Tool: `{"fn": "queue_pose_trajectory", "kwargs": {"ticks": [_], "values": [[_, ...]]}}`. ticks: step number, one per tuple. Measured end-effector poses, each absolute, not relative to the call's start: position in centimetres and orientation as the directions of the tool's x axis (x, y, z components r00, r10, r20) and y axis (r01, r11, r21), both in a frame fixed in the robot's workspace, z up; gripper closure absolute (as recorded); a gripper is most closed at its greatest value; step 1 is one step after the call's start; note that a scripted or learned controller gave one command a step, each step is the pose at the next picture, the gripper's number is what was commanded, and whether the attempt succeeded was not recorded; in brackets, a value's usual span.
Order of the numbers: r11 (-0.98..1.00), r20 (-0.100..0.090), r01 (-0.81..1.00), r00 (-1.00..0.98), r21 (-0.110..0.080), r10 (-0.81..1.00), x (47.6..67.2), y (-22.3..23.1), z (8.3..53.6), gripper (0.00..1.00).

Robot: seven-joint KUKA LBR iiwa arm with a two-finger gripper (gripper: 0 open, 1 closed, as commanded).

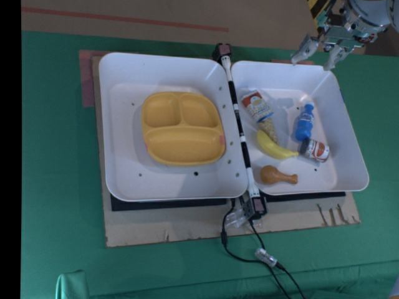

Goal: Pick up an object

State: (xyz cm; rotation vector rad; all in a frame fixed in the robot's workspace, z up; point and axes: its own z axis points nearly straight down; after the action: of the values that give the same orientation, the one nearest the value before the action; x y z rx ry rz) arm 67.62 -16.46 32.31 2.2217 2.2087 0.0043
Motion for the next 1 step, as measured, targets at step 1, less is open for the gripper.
{"fn": "queue_pose_trajectory", "kwargs": {"ticks": [1], "values": [[-0.008,-0.008,1.0,0.008,0.008,1.0,65.12,-19.03,21.64,0.0]]}}
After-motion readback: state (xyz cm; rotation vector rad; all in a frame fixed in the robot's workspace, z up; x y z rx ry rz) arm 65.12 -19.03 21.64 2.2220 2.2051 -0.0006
